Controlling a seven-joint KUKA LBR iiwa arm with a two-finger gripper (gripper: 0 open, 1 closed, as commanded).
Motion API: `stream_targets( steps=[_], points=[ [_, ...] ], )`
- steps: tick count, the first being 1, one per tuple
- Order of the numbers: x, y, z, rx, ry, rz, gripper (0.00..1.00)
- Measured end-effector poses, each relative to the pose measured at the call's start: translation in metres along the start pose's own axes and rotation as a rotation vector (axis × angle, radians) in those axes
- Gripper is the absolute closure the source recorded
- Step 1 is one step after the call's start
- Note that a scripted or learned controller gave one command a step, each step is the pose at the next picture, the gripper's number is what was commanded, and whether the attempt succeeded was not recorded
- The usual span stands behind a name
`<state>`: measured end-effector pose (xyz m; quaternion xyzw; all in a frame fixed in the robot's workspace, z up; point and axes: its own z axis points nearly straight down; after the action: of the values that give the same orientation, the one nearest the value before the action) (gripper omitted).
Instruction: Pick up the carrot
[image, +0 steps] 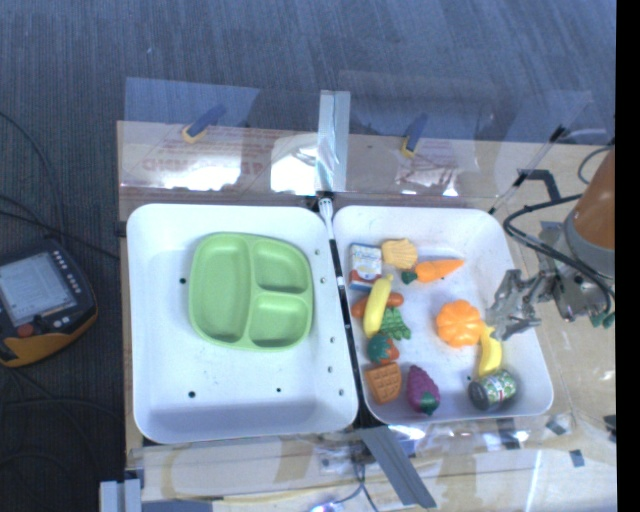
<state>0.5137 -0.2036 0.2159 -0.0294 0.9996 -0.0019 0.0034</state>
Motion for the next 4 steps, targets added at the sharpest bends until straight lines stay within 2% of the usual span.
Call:
stream_targets(
  steps=[1,2,3,4],
  points=[
    [0.001,0.002,0.005,-0.005,0.009,-0.003,0.00],
    [-0.008,0.030,0.123,-0.004,0.006,0.030,0.00],
    [-0.009,0.030,0.116,-0.003,0.007,0.028,1.00],
    [-0.023,0.127,0.032,-0.005,0.004,0.176,1.00]
  ],
)
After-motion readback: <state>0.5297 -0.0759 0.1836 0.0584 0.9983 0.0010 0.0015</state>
